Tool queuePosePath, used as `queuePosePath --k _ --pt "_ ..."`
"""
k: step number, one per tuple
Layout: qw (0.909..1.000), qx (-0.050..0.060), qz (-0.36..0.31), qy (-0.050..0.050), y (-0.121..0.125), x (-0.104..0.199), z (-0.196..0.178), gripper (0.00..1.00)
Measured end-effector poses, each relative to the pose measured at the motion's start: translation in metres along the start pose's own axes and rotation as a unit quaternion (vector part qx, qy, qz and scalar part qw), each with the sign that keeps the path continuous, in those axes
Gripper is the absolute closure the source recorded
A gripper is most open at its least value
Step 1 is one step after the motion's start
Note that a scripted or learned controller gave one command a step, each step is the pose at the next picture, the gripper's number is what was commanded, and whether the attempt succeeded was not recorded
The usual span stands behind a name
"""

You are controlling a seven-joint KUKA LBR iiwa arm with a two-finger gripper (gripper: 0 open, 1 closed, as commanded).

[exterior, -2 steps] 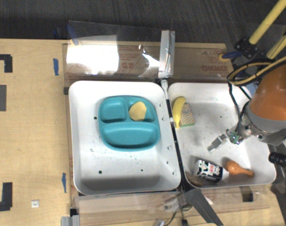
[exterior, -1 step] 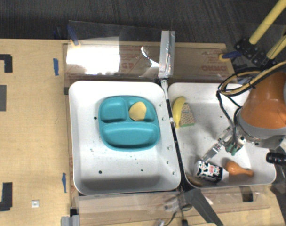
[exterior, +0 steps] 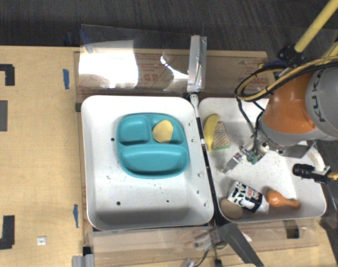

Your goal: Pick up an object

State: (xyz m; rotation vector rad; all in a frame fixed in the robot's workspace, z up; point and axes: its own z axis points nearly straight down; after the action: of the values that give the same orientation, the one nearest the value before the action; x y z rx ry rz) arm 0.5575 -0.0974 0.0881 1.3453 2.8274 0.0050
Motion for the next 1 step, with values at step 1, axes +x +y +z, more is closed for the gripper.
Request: queuePosePath --k 1 --pt "0.9917 0.002 0.129 0.001 0.0454 -0.0374 0.0016 0.0"
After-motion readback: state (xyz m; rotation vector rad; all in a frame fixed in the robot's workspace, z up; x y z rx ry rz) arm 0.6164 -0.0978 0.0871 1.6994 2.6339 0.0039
